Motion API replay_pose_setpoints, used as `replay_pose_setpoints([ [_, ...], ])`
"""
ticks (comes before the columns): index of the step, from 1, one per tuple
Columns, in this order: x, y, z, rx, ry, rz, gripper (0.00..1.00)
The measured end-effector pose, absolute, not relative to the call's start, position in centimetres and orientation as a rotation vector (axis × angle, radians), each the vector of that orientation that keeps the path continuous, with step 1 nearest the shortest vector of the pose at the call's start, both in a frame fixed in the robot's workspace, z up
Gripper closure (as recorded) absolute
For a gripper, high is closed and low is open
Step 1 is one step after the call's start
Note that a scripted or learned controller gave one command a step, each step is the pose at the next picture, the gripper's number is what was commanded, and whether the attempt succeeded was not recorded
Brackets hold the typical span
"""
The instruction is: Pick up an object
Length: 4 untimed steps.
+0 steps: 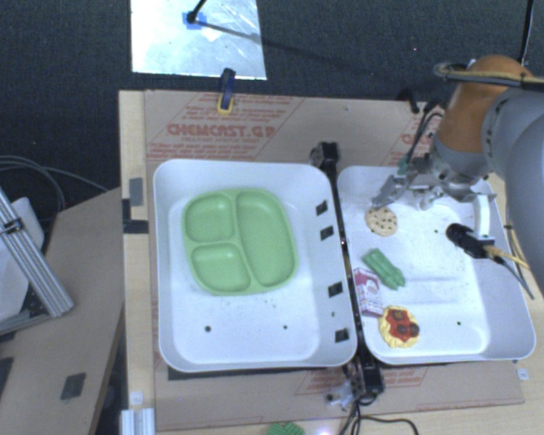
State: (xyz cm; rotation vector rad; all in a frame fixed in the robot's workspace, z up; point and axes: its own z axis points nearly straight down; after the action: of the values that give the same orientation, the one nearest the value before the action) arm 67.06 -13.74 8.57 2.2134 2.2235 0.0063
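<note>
Nothing is lifted yet, so the whole pick remains. In the right bin (508, 333), right of centre frame, the claw (401, 188) hangs low at the upper edge, and I cannot tell how it is set. A round cookie (381, 220) lies just below it, perhaps touching. Lower down rest a green piece (383, 268) and a red-yellow toy (400, 326).
</note>
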Motion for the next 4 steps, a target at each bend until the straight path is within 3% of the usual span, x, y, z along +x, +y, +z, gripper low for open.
replay_pose_setpoints([
  [1, 67.2, -13.7, 9.9, 2.207, 2.223, 0.012, 1.0],
  [2, 67.2, -13.6, 9.9, 2.206, 2.225, 0.011, 0.0],
  [3, 65.3, -15.6, 8.6, 2.219, 2.218, 0.007, 0.0],
  [4, 64.8, -21.0, 8.7, 2.219, 2.215, 0.004, 0.0],
])
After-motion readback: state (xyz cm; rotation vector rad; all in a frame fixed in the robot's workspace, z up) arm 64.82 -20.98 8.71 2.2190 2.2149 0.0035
